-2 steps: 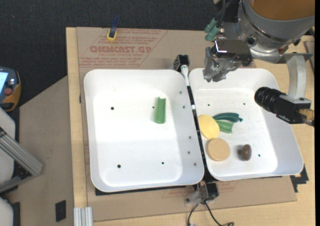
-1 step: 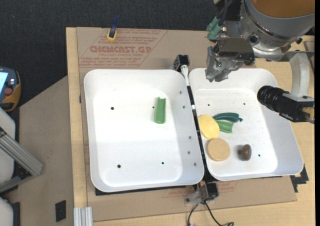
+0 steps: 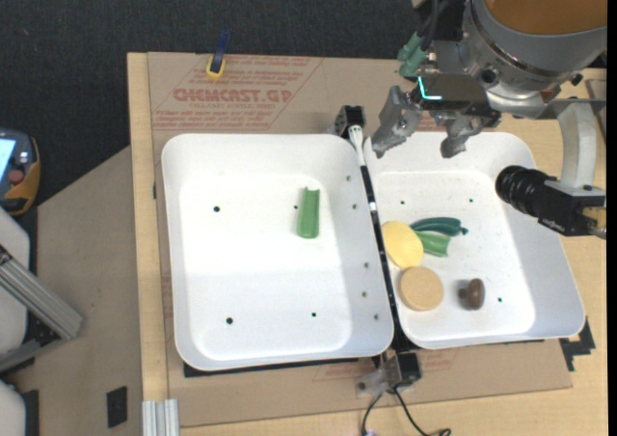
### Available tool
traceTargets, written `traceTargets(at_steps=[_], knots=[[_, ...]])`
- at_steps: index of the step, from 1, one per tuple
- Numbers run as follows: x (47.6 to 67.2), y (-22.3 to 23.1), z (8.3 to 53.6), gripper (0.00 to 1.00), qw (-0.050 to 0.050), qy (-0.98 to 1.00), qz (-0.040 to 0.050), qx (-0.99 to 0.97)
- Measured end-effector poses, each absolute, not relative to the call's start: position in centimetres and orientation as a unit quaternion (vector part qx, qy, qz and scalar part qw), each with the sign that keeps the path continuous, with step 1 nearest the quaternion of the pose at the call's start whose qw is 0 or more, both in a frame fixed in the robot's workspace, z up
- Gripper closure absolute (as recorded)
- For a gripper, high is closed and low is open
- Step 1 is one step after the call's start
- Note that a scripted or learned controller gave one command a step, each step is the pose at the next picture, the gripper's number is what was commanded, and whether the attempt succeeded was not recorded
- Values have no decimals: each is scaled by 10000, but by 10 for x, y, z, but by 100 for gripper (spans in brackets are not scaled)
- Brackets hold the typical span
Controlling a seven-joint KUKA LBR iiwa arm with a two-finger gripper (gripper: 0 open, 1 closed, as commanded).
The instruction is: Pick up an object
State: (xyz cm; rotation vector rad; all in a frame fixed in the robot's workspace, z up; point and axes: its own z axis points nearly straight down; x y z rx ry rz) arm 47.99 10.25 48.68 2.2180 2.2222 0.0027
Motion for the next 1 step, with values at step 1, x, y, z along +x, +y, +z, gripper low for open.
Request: traceTargets(at_steps=[1], knots=[[480, 103, 498, 100, 22, 7081, 24, 7061]])
